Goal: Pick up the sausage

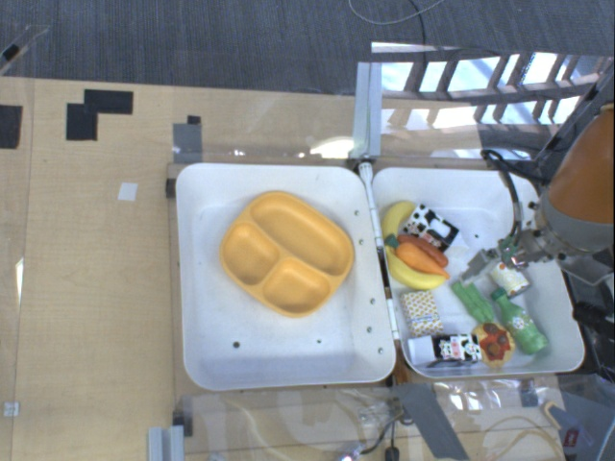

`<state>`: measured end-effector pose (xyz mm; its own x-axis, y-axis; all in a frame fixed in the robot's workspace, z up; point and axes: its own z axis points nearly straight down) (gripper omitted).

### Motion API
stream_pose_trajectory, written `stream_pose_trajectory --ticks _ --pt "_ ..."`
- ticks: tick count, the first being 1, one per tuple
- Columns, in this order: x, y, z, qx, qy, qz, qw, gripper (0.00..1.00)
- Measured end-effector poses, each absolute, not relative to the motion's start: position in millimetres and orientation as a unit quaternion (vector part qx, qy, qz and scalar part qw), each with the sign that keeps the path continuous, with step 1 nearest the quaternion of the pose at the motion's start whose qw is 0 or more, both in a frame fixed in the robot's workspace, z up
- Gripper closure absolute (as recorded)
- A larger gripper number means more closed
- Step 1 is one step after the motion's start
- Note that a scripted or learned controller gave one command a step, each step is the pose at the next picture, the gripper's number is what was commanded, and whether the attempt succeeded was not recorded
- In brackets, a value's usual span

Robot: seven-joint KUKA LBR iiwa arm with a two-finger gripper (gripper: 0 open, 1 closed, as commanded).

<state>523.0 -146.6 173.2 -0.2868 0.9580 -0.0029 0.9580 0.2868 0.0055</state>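
Orange sausage [422, 254] partly hides the banana [405, 267] beneath.

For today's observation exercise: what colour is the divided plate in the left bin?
Yellow-orange; the divided plate shows clearly in the camera view.

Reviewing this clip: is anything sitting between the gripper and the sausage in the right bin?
Nothing visible lies between them. The gripper hovers in the right bin, and the sausage lies to its left on top of the banana, with bare bin floor between. The cow-print toy touches the sausage's far side, which may crowd a grasp.
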Motion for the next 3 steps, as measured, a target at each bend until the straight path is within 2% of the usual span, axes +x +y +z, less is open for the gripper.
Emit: stream_pose_trajectory --ticks 1,2,3 --pt "579.0 -116 172 0.622 0.783 0.0013 0.003 0.00" --pt "637.4 -183 253 0.569 0.822 0.0019 0.006 0.00" --pt "607.1 -175 146 0.649 0.761 0.0008 0.002 0.00"
